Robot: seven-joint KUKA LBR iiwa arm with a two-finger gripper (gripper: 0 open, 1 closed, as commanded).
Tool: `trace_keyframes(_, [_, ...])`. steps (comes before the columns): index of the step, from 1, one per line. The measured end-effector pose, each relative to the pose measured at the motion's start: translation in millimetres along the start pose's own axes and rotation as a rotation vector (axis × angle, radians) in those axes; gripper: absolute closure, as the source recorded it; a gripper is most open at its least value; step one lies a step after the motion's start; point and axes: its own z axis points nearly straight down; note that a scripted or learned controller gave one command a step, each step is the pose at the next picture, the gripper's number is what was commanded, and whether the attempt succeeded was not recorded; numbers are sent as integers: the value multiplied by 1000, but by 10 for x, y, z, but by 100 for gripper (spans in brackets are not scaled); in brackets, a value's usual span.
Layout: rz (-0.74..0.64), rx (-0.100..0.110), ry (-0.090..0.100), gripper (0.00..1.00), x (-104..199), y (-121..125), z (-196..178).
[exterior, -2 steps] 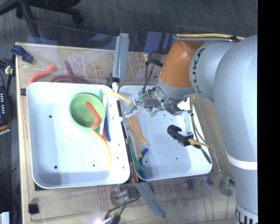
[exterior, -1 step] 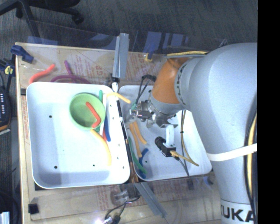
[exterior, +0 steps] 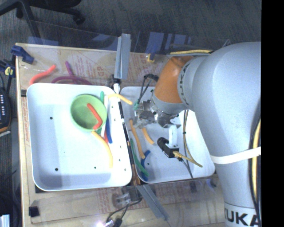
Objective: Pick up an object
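Your gripper (exterior: 143, 116) sits low in the right bin (exterior: 195, 170); I cannot tell how it stands or whether it holds anything. The orange sticks (exterior: 137, 142) lie just beside it at 6 o'clock; centre over one before closing.

Dark grey carpeted floor (exterior: 133, 17) beyond the pale wooden worktop (exterior: 84, 60); black office-chair base (exterior: 49, 13) near its far left corner.

"KUKA" lettering, partly cut off, on grey arm (exterior: 230, 111) base, lower right.
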Motion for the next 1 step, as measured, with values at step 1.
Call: trace_keyframes(1, [2, -1, -4, 0, -28, 2, -7])
